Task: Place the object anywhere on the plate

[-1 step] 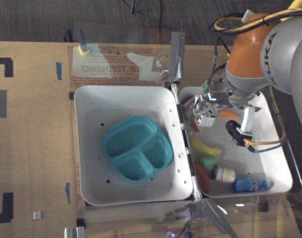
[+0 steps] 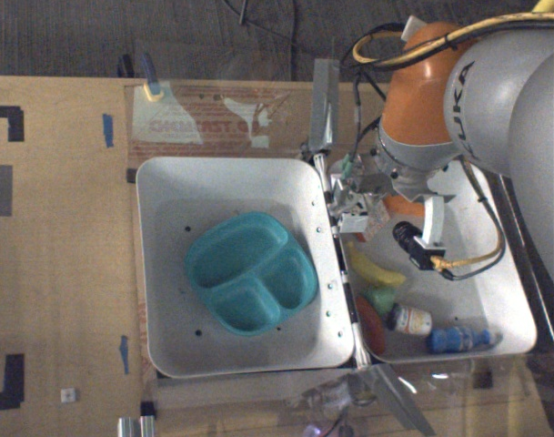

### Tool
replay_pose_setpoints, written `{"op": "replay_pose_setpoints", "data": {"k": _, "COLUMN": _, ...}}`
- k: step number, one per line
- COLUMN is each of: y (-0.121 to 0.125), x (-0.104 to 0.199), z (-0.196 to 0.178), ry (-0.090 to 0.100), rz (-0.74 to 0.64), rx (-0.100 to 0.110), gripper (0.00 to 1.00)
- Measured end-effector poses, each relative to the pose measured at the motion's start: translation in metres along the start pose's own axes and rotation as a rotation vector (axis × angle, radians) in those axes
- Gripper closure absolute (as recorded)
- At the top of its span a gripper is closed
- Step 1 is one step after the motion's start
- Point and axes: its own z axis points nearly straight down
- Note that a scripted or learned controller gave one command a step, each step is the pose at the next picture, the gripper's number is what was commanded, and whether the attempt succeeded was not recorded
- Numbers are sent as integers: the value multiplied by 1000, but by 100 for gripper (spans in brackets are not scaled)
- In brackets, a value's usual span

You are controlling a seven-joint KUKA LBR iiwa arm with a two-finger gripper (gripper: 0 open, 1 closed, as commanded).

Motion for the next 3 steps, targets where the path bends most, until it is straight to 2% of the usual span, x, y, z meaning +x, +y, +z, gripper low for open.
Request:
{"op": "replay_pose_setpoints", "data": {"k": 1, "y": -1, "x": 8, "z": -2, "ry": -11, "rz": 2, "rx": -10, "gripper": 100}}
{"op": "replay_pose_setpoints", "data": {"k": 2, "y": -38, "x": 76, "z": -30, "ry": 15, "rz": -288, "rx": -3, "gripper": 100}}
{"op": "replay_pose_setpoints", "data": {"k": 3, "y": -51, "x": 118, "z": 27, "ry": 15, "rz": -165, "rx": -1, "gripper": 100}}
